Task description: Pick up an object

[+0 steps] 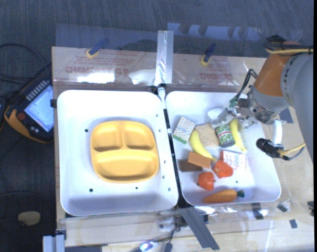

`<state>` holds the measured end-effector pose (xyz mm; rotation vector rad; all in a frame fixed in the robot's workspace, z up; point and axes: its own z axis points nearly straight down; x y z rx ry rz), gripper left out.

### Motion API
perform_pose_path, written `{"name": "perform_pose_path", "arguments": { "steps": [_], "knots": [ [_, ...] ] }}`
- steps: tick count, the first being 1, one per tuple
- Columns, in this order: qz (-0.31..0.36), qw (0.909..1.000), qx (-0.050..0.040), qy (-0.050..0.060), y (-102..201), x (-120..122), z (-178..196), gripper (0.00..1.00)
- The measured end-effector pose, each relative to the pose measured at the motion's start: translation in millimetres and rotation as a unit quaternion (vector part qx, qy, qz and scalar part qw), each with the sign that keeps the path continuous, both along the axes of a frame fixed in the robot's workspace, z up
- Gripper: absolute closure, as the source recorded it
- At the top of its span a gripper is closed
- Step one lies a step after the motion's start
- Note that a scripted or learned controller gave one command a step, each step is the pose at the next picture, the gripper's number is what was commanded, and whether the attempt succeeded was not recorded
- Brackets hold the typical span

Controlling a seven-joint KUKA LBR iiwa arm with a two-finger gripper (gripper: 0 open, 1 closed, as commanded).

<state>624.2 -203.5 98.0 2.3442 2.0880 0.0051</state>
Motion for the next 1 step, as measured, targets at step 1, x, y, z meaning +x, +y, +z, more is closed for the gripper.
{"name": "perform_pose_path", "arguments": {
  "steps": [1],
  "knots": [
    [0.001, 1.0, -0.0013, -0.004, 0.2, 3.3, 13.6, 1.0]
  ]
}}
